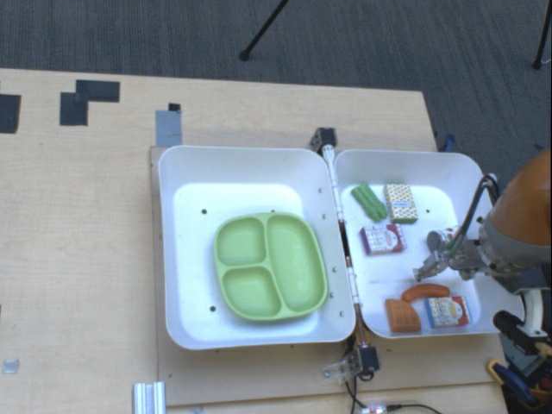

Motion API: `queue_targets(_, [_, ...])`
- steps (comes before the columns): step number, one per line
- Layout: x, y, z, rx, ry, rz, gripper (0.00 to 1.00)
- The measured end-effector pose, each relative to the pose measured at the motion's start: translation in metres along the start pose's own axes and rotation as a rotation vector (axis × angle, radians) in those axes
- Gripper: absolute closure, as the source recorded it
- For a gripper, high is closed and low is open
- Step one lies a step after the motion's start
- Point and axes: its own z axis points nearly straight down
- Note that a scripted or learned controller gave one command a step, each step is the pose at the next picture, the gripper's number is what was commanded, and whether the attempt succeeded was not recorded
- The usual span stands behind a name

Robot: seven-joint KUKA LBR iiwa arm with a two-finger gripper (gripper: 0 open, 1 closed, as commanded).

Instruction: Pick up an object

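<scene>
The gripper [431, 261] hangs over the right bin [466, 175], near its right wall — how far its fingers are parted cannot be told. Just below it, a red sausage [425, 292] lies with its long axis across the bin, close to the front edge. The left bin [185, 317] carries a green divided plate [270, 266] — both bins sit on a pale wooden bench [78, 257], above grey carpet [155, 20].
</scene>
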Motion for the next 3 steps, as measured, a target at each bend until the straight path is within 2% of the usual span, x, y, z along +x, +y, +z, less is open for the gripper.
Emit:
queue_targets(1, [0.048, -0.001, 0.011, 0.004, 0.001, 0.002, 0.00])
queue_targets(2, [0.049, 0.001, -0.001, -0.001, 0.000, -0.001, 1.00])
queue_targets(3, [0.049, 0.000, 0.000, -0.001, 0.000, -0.001, 0.00])
